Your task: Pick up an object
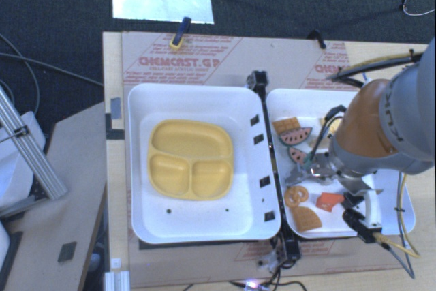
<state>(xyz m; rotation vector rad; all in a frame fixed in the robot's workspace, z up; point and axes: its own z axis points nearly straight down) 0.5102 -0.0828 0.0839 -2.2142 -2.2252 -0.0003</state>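
Two white bins sit side by side on the table (204, 61). Pincer (306, 170) hangs over the right bin (279, 105) — pretzel (296, 196) just below-left, apart. Whether it is apart or together cannot be told.

Single fixed camera mounted above the desk (225, 54), angled down; both white bins framed at middle distance, arm (381, 126) entering from the right.

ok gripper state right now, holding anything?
Gripper: low over the right white bin, beside the watermelon slice toy and the brown pretzel toy; open or shut, and any hold, cannot be told.
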